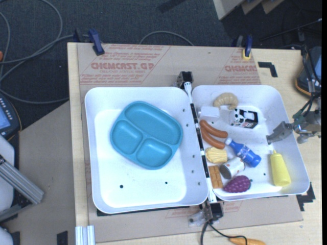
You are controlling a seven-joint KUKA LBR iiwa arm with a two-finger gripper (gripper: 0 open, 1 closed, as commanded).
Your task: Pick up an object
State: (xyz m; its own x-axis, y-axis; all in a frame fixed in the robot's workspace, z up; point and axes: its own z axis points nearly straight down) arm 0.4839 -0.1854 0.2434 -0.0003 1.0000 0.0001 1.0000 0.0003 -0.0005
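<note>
Over right bin (271, 93), near its right wall: gripper (280, 133), grey, reaching in from right, fingers spread apart, nothing between them. Hovering just above yellow mustard bottle (279, 169), which lies lengthwise against right wall, nozzle end toward gripper; touching or apart, can't tell.

Left of gripper, bin centre: blue bottle (244, 153) lying tilted, white cap end toward upper left. Beside it, hot dog (212, 132) in bun, diagonal, close to left wall. Below hot dog, yellow-orange chip-like piece (216, 155). Next to that, small white cup (233, 167) on its side, dark opening facing lower left. Purple grape bunch (237, 184) at bin's bottom edge, just under cup. Brown cracker-like bar (215, 176) along left wall, beside grapes. Upper part of bin: croissant (225, 99) near top wall; black-and-white carton (245, 117) right below it, lying flat; small white block (209, 113) left of carton.

Left bin (102, 188): blue divided plate (146, 134) with three compartments, tilted, sitting in upper middle. Few dark specks on bin floor below plate.

Both bins side by side on tan board (127, 63) with red printed lettering, blue clamps (95, 41) on top edge. Dark floor and cables (30, 14) beyond bench.
</note>
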